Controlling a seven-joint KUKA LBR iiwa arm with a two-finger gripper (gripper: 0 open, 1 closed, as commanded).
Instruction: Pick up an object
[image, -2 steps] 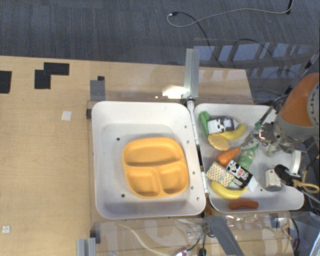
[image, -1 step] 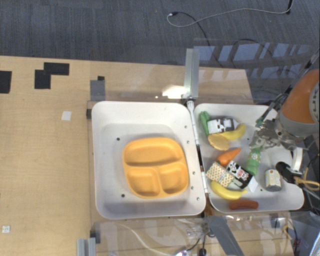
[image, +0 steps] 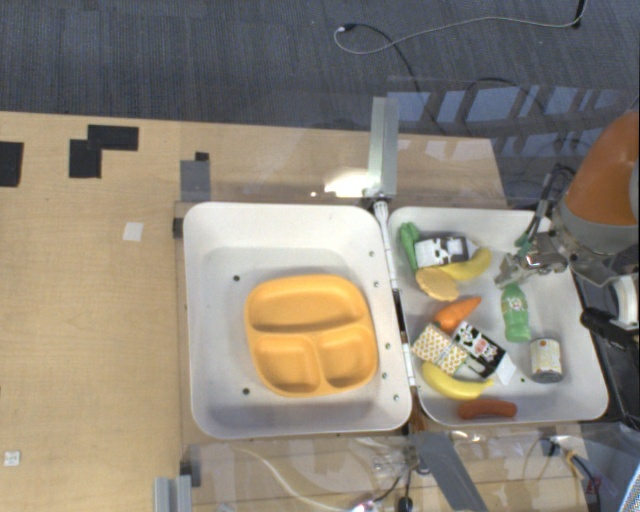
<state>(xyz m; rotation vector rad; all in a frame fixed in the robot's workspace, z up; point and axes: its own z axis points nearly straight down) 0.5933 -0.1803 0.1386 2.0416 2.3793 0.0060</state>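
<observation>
While the metal two-finger gripper (image: 522, 260) is held over the right white bin (image: 590, 395) near its 2 o'clock edge, nothing is seen between the jaws; their spacing cannot be told. Just below, at 6 o'clock, a green plastic bottle (image: 515, 312) lies free.

Dark grey ribbed carpet (image: 200, 50) across the top of the frame, crossed by a thin black cable (image: 440, 40) at upper centre. Below, a pale wooden benchtop (image: 90, 320) with black tape patches (image: 100, 148) at upper left.
</observation>
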